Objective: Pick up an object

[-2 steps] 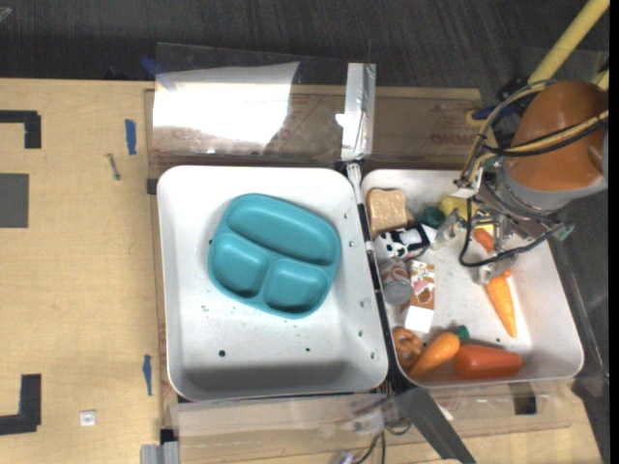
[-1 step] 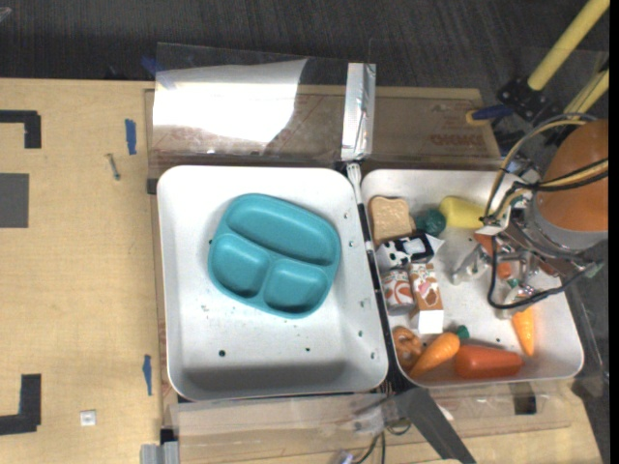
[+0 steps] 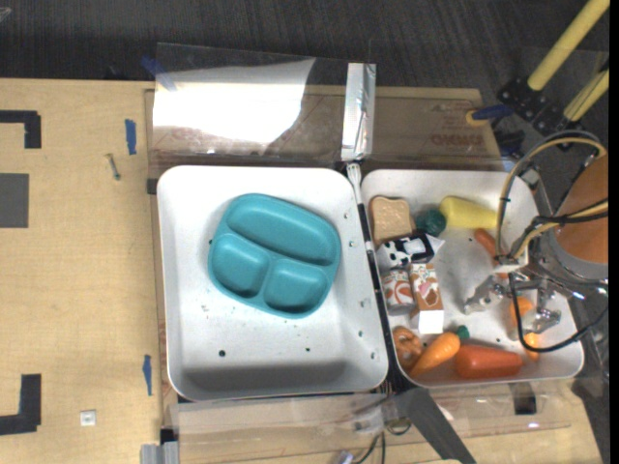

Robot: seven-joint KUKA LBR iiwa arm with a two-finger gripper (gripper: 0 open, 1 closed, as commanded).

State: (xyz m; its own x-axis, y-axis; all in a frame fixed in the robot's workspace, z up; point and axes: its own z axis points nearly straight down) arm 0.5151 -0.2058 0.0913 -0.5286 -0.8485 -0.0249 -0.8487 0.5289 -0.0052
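Hovering low inside the shallow white right-hand bin (image 3: 566, 361), metal tool (image 3: 508, 293); jaw state impossible to tell. Lying just below the tool, orange plastic carrot (image 3: 435, 351) and red-orange oblong vegetable (image 3: 488, 360); sitting above it, yellow plastic banana-like toy (image 3: 469, 212).

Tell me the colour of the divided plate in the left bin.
Teal blue; the divided plate shows plainly in the camera view.

Dark grey carpet floor (image 3: 290, 17) at 12 o'clock; tan bench top (image 3: 68, 259) at 9 o'clock bearing black tape marks (image 3: 24, 129).
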